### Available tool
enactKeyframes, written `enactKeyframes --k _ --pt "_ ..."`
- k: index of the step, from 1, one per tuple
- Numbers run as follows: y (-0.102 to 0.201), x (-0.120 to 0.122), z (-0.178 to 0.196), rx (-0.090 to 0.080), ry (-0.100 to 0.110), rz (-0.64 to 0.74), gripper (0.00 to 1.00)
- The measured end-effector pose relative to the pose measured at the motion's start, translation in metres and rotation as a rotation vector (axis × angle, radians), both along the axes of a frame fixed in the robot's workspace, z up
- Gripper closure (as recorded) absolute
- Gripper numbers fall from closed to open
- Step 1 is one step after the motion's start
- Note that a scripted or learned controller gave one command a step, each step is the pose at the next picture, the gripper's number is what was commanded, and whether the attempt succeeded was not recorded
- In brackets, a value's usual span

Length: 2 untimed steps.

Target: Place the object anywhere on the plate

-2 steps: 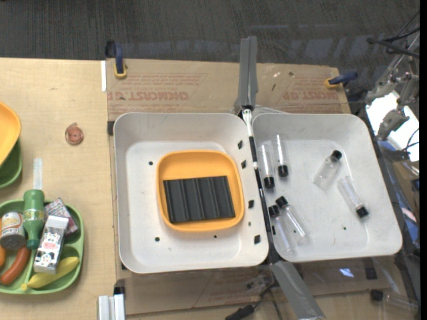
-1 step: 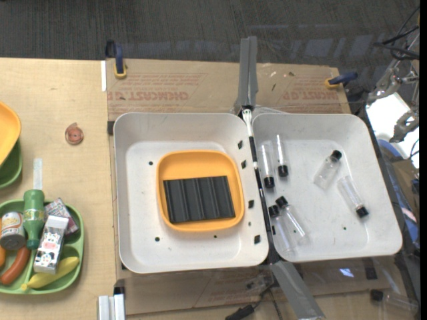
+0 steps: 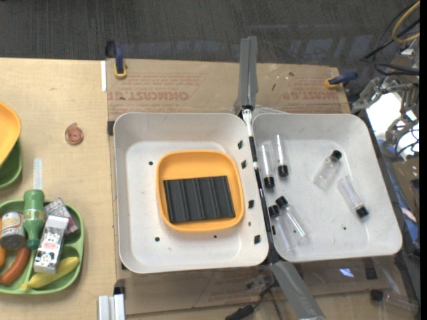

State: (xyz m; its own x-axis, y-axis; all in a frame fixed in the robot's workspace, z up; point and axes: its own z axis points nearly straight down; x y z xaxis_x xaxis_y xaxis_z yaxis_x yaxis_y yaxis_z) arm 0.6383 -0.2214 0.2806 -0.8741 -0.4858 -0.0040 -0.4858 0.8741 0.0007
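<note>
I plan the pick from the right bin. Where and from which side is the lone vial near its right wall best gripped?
Grip the vial at mid-barrel, coming from above, with the pincer closing across its narrow width. It lies flat and slanted, black cap toward the lower right, apart from the other vials, so both long sides are likely free.
</note>
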Motion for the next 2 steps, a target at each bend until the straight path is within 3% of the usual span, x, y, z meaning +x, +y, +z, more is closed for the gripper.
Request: enactKeyframes --k 1,2 --pt "0.000 0.022 0.009 -0.002 -0.004 0.323 0.00" --pt "0.000 0.016 0.028 -0.002 -0.004 0.600 0.00"
